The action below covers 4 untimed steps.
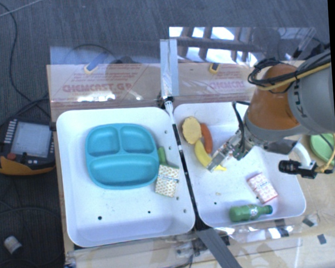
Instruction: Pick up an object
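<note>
In the right bin (pixel 287 208) lie a yellow-brown rounded item (pixel 190 130), an orange carrot (pixel 206 138) and a yellow banana (pixel 201 154), close together near the bin's left wall. My gripper (pixel 217 162) reaches in from the right, tilted down to the left, with its tip right beside the banana's lower end. I cannot make out whether it touches the banana. A pink and white box (pixel 262 187) lies to the lower right of the gripper. A green bottle (pixel 250 212) lies on its side at the bin's front.
The left bin (pixel 105 221) holds a blue divided plate (pixel 122 155), a patterned packet (pixel 167 180) at its lower right corner and a small green item (pixel 161 155) by the dividing wall. A green and white object (pixel 323 146) sits outside the right bin.
</note>
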Each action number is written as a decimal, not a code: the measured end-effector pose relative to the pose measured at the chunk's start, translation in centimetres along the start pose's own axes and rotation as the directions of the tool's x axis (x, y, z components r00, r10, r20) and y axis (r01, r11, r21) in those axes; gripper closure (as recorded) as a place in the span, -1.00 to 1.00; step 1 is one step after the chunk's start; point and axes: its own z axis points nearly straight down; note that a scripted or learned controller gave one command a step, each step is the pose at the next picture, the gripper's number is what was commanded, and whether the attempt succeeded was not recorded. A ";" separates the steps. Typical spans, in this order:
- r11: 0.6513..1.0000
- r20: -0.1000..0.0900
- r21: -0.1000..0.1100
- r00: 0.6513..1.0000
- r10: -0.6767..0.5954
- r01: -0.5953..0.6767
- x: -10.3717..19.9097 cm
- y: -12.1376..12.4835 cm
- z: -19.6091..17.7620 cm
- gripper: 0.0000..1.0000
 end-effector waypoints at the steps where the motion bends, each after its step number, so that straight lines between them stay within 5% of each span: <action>1: 0.999 -0.014 0.008 0.999 -0.037 0.037 -0.8 0.4 0.1 -1.00; 2: 0.991 -0.059 0.027 0.990 -0.130 0.132 -3.6 -0.6 -11.4 -1.00; 3: 0.954 -0.064 0.020 0.953 -0.297 0.299 -2.2 3.8 -5.0 -1.00; 4: 0.855 -0.064 0.005 0.853 -0.518 0.519 -6.8 1.4 -10.5 -1.00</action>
